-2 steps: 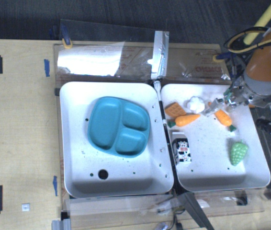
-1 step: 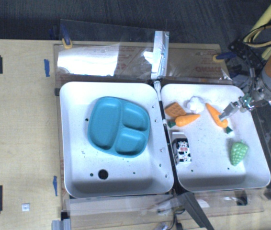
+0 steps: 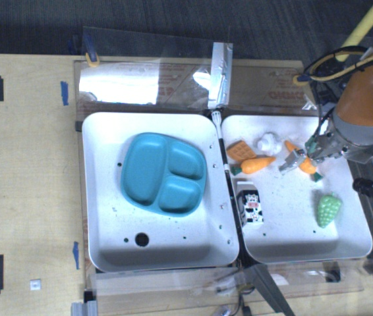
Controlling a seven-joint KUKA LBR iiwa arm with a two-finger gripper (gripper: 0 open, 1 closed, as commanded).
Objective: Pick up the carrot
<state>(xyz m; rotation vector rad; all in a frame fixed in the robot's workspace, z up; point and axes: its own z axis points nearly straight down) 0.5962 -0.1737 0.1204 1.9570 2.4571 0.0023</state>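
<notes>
Pale wooden bench [image 3: 28, 196] lay under both bins in the camera view, with dark floor beyond its far edge. On it sat the left bin [image 3: 101, 137] and the right bin [image 3: 344, 242], their walls meeting at the middle.

From the right edge the arm [image 3: 364, 110] reached over the right bin, its gripper [image 3: 302, 158] low in the bin's upper right part. A small orange piece [image 3: 309, 167] showed right at the fingertips, but whether it was pinched or merely lying under them could not be told, nor whether the gripper was open or closed.

The carrot [image 3: 258, 164] lay in the upper left part of the right bin, to the gripper's left and near it, apart from the tips. Its long axis ran roughly left to right, green end toward the dividing wall, orange tip toward the gripper. In my judgement the coming move was a short shift left, with the fingers set across that axis.

The left bin held a blue divided tray [image 3: 163, 173]. The right bin also held an orange waffle-like piece [image 3: 240, 151] touching the carrot's far side, a white crumpled object [image 3: 267, 141], a green bumpy toy [image 3: 328, 209] and a small black-and-white toy [image 3: 251, 206].
</notes>
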